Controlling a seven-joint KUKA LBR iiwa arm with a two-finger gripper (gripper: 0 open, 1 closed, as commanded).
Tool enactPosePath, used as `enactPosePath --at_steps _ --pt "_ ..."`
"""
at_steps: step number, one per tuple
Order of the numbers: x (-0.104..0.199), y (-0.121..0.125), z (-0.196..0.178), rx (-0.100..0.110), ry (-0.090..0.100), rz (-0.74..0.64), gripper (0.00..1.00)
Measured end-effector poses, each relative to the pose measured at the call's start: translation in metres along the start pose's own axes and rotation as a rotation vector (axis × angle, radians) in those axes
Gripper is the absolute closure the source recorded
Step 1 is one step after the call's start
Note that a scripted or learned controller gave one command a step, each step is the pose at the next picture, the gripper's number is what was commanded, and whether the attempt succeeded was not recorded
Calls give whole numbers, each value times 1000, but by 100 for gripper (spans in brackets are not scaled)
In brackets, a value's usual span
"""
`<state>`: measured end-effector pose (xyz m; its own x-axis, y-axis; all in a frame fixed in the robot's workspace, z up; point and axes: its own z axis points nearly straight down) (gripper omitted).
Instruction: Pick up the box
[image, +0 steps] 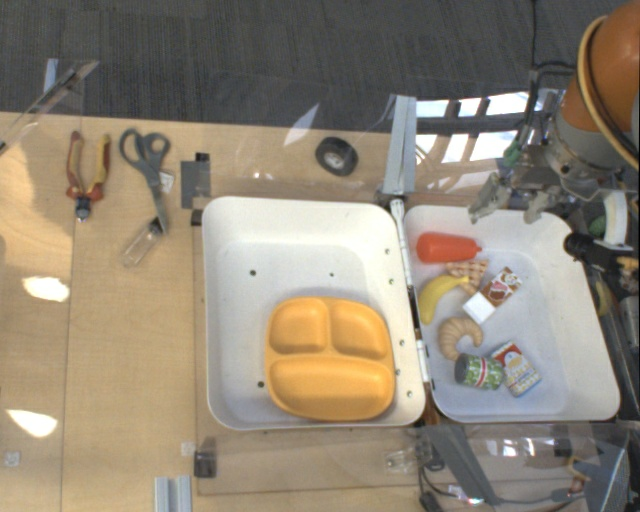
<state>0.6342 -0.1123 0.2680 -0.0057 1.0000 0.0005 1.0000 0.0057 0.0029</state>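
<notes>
A small red and white box (504, 285) lies in the right bin (585, 330), near its middle. A second printed box (520, 369) lies nearer the front, beside a green can (479, 372). A small white block (478, 308) sits between them. My gripper (510, 206) hangs over the far rim of the right bin, well behind the boxes. Its two fingers (485, 203) are spread apart with nothing between them.
The right bin also holds a red-orange carrot (447, 247), a banana (440, 293), a croissant (459, 335) and a small pastry (467, 272). A yellow divided plate (329, 356) fills much of the left bin (235, 300). Pliers (84, 172), scissors (150, 170) and a tape roll (337, 155) lie on the bench.
</notes>
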Motion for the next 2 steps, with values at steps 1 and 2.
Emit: enactPosePath --at_steps 1,2 --pt "-24 -86 51 -1 -1 9 0" --pt "-58 -123 98 -3 -1 -108 0"
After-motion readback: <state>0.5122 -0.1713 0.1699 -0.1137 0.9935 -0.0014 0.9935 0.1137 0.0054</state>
